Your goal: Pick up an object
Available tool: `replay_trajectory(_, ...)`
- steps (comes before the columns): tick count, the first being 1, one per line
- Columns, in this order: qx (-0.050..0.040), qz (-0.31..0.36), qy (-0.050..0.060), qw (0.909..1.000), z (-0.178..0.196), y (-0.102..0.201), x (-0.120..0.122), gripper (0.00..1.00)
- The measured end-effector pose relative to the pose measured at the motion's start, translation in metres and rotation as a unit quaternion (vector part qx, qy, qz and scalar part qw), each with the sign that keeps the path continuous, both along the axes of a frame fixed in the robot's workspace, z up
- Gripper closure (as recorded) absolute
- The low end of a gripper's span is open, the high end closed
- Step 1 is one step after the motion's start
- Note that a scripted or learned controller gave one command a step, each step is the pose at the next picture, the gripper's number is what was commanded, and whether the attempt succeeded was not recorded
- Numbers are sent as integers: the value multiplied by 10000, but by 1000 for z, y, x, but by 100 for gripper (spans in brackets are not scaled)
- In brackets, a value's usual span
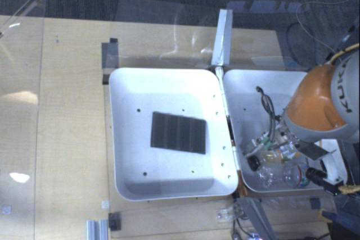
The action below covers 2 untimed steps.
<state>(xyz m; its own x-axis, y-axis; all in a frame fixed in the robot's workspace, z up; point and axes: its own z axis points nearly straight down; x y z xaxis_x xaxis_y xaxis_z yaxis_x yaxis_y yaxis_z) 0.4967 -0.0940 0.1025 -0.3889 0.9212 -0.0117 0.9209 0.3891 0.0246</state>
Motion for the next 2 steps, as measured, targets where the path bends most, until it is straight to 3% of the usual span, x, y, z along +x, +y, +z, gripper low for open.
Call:
replay_trajectory(1,26,-943,58,9955,-12,1,1,0)
replay_trajectory(2,18,-906,105,9958,-5,-24,14,0)
